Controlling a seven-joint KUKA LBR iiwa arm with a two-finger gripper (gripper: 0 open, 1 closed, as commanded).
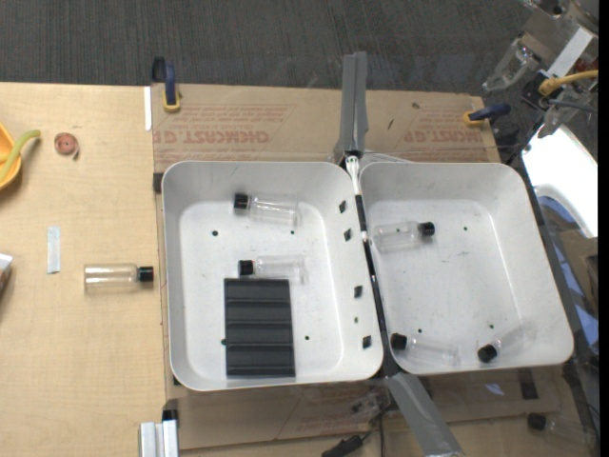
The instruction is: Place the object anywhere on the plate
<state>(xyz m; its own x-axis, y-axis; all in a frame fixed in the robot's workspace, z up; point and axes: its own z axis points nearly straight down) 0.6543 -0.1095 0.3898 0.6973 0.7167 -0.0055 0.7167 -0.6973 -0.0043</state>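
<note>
Starting at the left edge of the wooden bench (pixel 86 369):

1. Orange and yellow item (pixel 8 158), cut off by the frame; what it is cannot be told.
2. Small reddish disc (pixel 65 144), lying flat near the item above.
3. Short pale strip (pixel 53 250), lying alone on the wood.
4. Clear bottle (pixel 116 275), on its side on the wood, black cap pointing at the left bin and just outside its wall.
5. Cardboard sheet (pixel 247 127) under both bins, with a blue clamp (pixel 164 80) at its far left corner.
6. Left bin (pixel 190 184), white and shallow. Contents:
   - second bottle (pixel 268 208), on its side near the far wall, cap to the left
   - third bottle (pixel 274 269), on its side just beside the plate's far edge, cap to the left
   - plate (pixel 259 327), black and ridged, flat in the near half
7. Right bin (pixel 514 255), beside the first. Contents:
   - fourth bottle (pixel 402 233), on its side near the left wall, cap to the right
   - fifth bottle (pixel 426 350) and sixth bottle (pixel 504 343), both against the near wall
8. Gripper (pixel 542 46), at the far right corner, beyond the bins and well apart from every bottle. Whether it is spread or pressed together cannot be told.
</note>
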